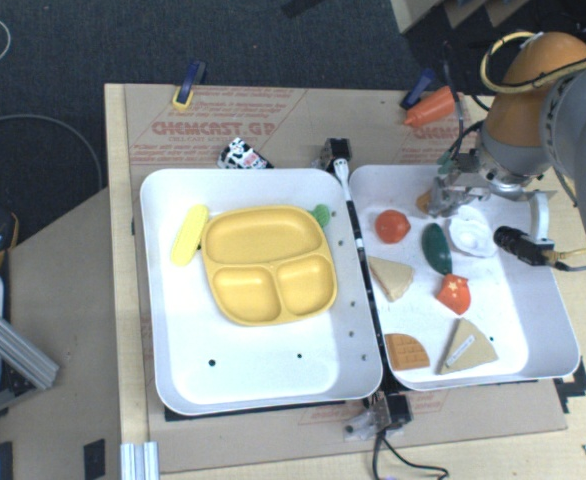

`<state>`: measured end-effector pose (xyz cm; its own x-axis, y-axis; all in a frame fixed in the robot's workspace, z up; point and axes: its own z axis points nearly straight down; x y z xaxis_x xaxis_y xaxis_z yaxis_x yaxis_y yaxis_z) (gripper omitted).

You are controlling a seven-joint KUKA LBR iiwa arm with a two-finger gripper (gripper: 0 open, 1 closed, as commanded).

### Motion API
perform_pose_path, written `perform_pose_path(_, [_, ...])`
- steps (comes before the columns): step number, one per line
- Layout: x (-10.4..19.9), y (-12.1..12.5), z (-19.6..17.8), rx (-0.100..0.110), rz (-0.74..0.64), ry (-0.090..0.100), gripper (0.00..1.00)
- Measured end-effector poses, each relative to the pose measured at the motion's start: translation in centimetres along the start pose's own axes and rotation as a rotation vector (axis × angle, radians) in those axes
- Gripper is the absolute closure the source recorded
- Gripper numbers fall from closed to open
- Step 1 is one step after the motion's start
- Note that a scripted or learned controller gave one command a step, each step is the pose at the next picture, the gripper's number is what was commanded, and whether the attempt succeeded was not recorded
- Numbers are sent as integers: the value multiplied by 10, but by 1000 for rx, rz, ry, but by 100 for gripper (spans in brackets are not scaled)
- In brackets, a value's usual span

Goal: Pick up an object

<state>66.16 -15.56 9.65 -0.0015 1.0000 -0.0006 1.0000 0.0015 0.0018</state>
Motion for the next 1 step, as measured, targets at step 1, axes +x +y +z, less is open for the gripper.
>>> perform_pose_path(1, [-1,3,-44,-5,1,-1,100])
